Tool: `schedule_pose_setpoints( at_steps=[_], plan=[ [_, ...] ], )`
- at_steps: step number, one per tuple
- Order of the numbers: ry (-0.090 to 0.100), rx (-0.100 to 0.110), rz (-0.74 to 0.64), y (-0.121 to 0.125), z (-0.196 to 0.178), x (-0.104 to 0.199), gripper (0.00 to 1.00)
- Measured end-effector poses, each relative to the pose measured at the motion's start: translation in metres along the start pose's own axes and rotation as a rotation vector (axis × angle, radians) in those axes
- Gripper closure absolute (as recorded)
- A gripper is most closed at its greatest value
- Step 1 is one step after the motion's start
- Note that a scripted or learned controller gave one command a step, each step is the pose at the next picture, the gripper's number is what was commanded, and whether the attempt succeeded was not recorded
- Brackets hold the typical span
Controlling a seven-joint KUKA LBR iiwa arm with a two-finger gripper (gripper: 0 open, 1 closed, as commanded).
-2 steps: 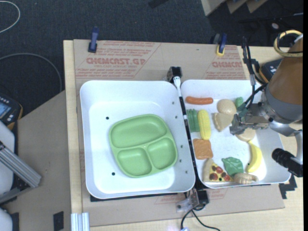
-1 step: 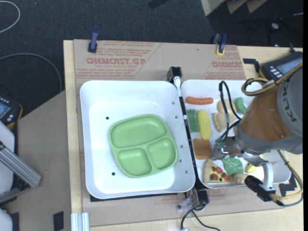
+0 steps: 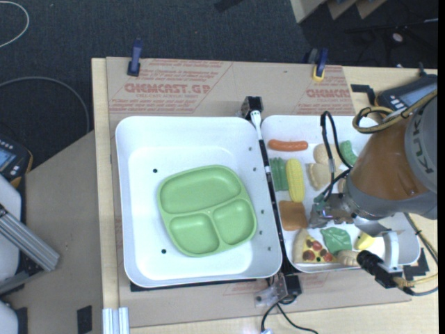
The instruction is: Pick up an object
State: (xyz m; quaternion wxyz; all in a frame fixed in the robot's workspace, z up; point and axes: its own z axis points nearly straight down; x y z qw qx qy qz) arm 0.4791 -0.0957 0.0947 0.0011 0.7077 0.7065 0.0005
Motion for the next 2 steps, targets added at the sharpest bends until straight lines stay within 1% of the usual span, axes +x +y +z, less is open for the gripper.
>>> schedule_pose_setpoints(
  at_steps=[2],
  plan=[
    [-0.001, -0.002, 0.001, 0.0, -0.0193, 0.0003, 1.0]
  ],
)
